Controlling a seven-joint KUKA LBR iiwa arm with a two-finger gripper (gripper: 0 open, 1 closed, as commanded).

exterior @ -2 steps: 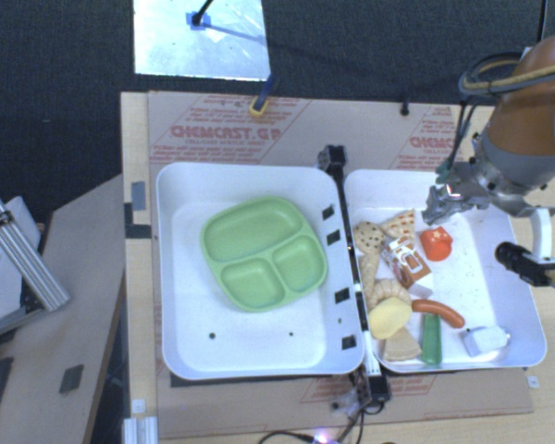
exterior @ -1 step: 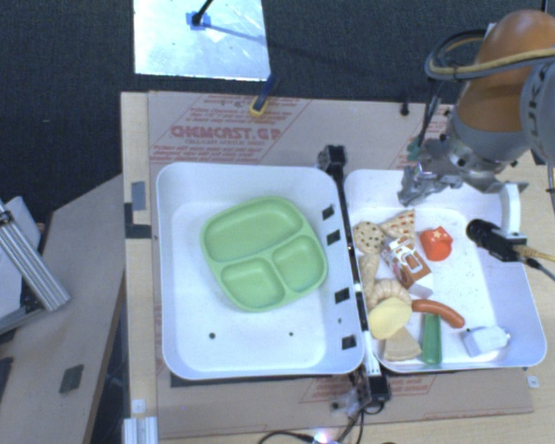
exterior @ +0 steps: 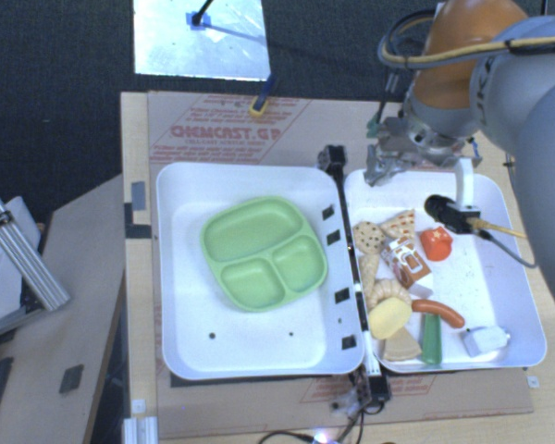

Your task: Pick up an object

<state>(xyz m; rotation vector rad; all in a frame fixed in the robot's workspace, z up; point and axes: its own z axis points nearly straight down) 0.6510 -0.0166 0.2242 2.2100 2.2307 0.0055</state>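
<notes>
The right bin (exterior: 513,276) holds several toy foods. Among them are a chocolate-chip cookie (exterior: 366,237), an orange pizza slice (exterior: 400,223), a red tomato (exterior: 436,243), a small brown-and-white carton (exterior: 409,264), a sausage (exterior: 437,313), a yellow potato (exterior: 389,318), a green stick (exterior: 430,342) and a white-grey piece (exterior: 484,340). My gripper (exterior: 385,168) hangs over the back left corner of this bin, above and behind the cookie and the pizza slice. It touches none of the foods.
The left bin (exterior: 180,276) bears a green divided plate (exterior: 264,251). A black-clipped divider (exterior: 344,248) runs between the two bins. A cardboard sheet (exterior: 227,129) lies under the bins. The arm's grey body and orange band fill the upper right.
</notes>
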